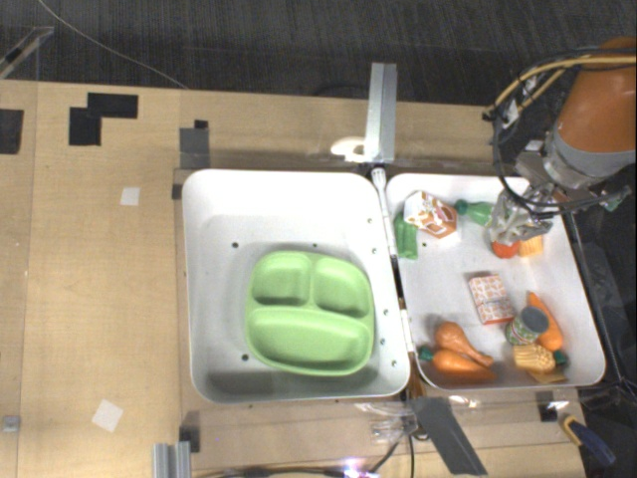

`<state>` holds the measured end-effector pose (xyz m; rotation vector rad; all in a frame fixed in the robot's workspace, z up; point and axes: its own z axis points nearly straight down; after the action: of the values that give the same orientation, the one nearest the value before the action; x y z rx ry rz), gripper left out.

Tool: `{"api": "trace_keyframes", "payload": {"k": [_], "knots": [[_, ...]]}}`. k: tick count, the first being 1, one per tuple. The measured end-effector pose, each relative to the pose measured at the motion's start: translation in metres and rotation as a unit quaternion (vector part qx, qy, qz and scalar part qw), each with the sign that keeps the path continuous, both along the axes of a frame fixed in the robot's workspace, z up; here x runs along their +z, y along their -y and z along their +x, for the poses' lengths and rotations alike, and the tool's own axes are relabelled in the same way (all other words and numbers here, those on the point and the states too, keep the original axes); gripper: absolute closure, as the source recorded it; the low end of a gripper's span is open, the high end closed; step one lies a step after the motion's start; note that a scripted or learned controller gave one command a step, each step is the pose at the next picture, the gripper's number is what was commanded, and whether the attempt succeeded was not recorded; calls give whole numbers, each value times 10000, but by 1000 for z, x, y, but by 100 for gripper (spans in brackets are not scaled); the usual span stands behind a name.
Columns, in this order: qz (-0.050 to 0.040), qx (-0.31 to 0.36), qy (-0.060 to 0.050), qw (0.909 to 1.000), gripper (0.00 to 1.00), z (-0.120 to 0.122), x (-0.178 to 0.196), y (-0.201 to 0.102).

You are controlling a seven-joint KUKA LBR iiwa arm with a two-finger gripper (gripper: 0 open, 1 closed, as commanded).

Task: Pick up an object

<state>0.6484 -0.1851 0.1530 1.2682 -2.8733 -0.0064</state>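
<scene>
My gripper (513,229) hangs low over the back right part of the right bin (587,297). Directly under it lie a small red-orange piece (505,250) and an orange block (533,246), both partly covered by the gripper; whether it touches them is unclear. Just left of it lie a green bottle (475,210) and a white and red carton (435,215). A red patterned box (488,297) lies in the bin's middle.
A green divided plate (311,312) sits in the left bin (214,267). Along the right bin's front lie a drumstick (456,338), an orange vegetable (461,364), a round can (528,327), a carrot (546,322) and a yellow item (538,358). A green piece (406,237) rests by the divider.
</scene>
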Motion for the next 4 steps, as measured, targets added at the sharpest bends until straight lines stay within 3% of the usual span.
{"api": "trace_keyframes", "payload": {"k": [1, 2, 3, 4], "knots": [[-11, 11, 62, 10000, 0, 4, 7, -2], [-20, 926, 75, 9957, 0, -15, -64, 0], [-23, 944, 73, 9955, 0, -79, -64, 6], [-28, 1709, 92, 9852, 0, -64, -63, -42]]}}
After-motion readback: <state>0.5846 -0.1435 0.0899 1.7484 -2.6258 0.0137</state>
